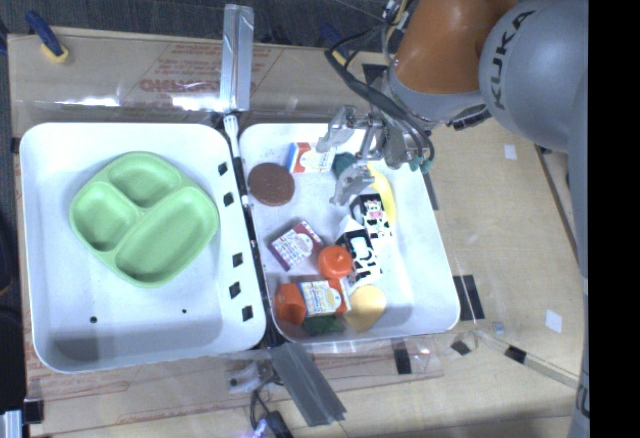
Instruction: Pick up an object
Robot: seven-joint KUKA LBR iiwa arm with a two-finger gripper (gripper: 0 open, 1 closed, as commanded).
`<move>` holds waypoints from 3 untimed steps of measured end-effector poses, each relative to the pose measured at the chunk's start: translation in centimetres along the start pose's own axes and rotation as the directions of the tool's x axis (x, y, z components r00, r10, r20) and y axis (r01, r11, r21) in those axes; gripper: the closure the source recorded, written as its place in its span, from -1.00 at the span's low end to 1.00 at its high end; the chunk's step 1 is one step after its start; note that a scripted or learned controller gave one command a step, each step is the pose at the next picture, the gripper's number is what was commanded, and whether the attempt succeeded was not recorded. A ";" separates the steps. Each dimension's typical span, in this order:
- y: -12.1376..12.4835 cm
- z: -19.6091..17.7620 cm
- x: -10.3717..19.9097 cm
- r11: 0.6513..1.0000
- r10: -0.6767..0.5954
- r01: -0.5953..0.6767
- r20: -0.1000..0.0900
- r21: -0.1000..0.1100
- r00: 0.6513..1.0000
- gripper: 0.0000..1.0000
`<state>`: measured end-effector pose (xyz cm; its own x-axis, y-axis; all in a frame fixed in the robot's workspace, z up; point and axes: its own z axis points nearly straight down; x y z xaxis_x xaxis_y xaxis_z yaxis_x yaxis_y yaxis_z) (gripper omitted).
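My gripper (343, 160) hangs over the upper part of the right bin (425, 256), its two silver fingers (334, 136) spread apart, so it is open. A small dark teal thing (344, 165) lies in the gap between them; I cannot tell if they touch it. Just left are a red and white carton (299, 158) and a brown round disc (270, 183). Right of the gripper lie a yellow banana (385, 194) and a black and white patterned pack (372, 214).
Lower in the right bin are a red and white packet (293, 246), an orange piece (335, 261), a labelled orange bottle (308, 300) and a yellow lemon (367, 302). The left bin (50, 306) holds a green divided plate (145, 216).
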<state>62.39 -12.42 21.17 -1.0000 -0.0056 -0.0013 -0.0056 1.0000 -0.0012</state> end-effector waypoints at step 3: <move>2.8 11.1 10.8 0.987 -0.160 0.160 0.011 0.000 0.987 -1.00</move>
<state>51.63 -9.71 10.06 -0.9862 -0.1654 -0.0119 -0.1654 0.9862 -0.0014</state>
